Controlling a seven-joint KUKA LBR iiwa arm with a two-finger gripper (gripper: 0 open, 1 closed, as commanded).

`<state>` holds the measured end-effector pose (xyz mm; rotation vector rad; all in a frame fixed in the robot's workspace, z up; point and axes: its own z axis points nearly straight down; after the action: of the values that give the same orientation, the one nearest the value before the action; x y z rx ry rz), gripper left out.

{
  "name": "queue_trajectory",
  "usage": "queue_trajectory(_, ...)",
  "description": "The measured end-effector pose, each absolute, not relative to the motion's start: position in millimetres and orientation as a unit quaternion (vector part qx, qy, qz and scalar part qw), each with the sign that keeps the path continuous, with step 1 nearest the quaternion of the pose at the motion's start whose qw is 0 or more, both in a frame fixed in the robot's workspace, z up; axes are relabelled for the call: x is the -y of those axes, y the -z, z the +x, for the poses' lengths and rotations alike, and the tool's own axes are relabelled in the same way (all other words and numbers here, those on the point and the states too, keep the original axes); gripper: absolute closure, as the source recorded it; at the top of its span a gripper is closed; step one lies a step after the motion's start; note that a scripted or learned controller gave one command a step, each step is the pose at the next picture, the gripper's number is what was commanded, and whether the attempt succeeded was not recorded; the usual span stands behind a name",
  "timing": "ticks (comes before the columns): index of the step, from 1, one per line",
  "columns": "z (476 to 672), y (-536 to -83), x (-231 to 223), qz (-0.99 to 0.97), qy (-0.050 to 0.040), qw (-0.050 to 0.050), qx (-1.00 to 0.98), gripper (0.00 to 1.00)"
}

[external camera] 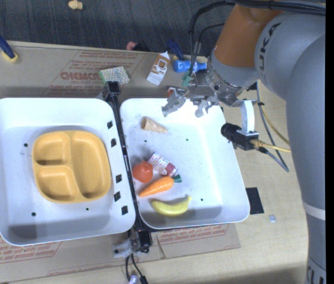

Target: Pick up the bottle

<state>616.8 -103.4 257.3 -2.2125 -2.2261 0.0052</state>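
Gripper hangs above the right bin's far edge, fingers spread apart, nothing between them. Bottle lies mid-bin, well apart from gripper, beside the tomato.

Smooth grey cylindrical arm casing with dark lettering; a glossy orange band is seen above the wrist. Black cables and a yellow cable are routed alongside.

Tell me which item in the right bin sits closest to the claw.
The tan wedge, alone near the bin's top edge just below the claw; the other items cluster lower down.
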Motion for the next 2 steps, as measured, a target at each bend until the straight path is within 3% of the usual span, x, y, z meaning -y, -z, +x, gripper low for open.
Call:
queue_trajectory(1, 617.1, -267, 103, -0.703, -0.0024, 0.003, 0.711, 1.0)
queue_trajectory(2, 545.3, -245, 130, -0.655, -0.0012, 0.002, 0.755, 1.0)
